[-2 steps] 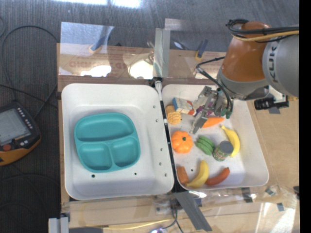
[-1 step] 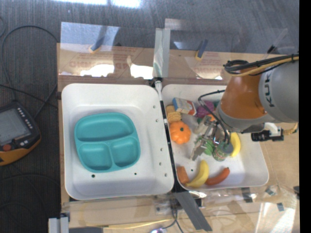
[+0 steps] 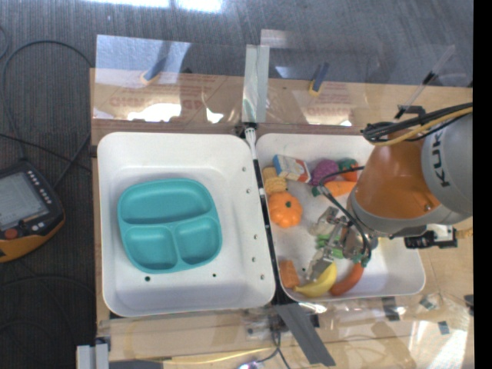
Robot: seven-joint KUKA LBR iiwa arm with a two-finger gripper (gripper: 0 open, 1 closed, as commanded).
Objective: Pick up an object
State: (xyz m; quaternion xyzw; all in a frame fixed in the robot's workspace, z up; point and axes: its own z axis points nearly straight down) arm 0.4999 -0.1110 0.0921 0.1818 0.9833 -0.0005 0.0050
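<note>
The gripper (image 3: 327, 256) hung low in the right bin (image 3: 400, 279), just above the banana (image 3: 319, 283); whether it was open or closed could not be told; beyond the banana lay the orange pumpkin (image 3: 284, 210).

- Teal three-compartment plastic tray (image 3: 170, 224) lying in the left white bin (image 3: 115, 160).
- Black-and-orange handheld pendant (image 3: 23, 206) on the dark carpeted floor (image 3: 46, 91), left of the wooden surface (image 3: 223, 98).
</note>
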